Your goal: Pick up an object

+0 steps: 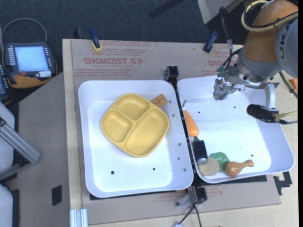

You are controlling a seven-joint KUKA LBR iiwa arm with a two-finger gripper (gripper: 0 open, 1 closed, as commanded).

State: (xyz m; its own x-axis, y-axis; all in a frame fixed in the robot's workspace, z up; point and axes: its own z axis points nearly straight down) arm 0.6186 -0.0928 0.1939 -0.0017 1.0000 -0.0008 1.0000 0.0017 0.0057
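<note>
Carrot (pixel 190 122) in right bin (pixel 265 141), "CHEMCAST" printed on board (pixel 113 60)

Brown block (pixel 159 100) half under yellow plate (pixel 136 124)

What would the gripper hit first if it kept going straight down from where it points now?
Most likely bare floor of the right bin, near its back wall. The gripper sits above that patch; the carrot lies off to the side. Depth is hard to judge here.

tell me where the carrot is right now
In the camera view the carrot lies in the right bin, against its left wall by the divider, just above a small black block and well below-left of the gripper.
</note>
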